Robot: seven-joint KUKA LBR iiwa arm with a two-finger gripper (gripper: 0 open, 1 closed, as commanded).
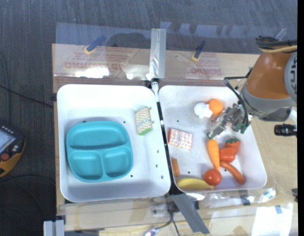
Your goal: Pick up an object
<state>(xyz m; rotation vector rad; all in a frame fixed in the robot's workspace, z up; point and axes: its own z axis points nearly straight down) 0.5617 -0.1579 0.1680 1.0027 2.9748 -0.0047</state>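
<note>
My gripper [217, 128] hangs over the right bin [255, 181], reaching in from the right under the orange-banded wrist [270, 77]. Its tip is just above the top of a carrot [214, 155] and below an orange ball [216, 105] that lies beside a white lump [202, 110]. A red pepper [229, 151] lies to the right of the carrot. Nothing visibly sits in the gripper. A red-and-white patterned packet [180, 139] rests to the left of it.
Along the right bin's front lie a tomato [213, 177], a banana [195, 184], a red sausage [232, 172] and a small brown piece [175, 167]. The left bin [68, 95] holds a teal divided plate [99, 149] and a yellow patterned block [143, 120].
</note>
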